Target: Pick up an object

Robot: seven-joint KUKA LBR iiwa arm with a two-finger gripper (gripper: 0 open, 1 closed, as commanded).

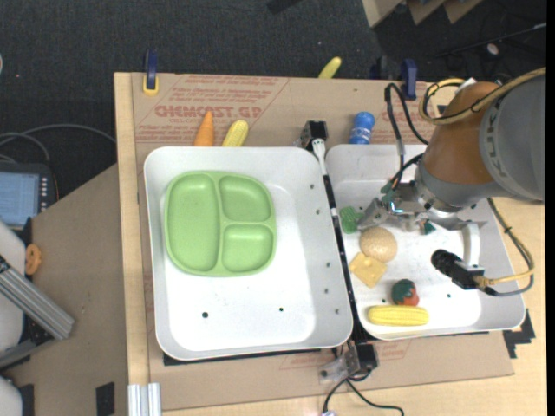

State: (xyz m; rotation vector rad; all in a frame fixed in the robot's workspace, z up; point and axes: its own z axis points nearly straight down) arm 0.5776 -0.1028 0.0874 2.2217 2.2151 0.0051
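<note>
One beige ball (378,243) just below the gripper (397,212).

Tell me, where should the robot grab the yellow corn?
Probably across the middle of the corn, coming straight down from above. It lies flat and long, left to right, near the front wall of the right bin, so fingers should close front-to-back across its narrow width. The tomato sits close behind.

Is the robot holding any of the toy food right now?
I can't tell. The gripper sits low in the right bin, just above the beige round thing, but nothing shows clearly between its jaws.
</note>
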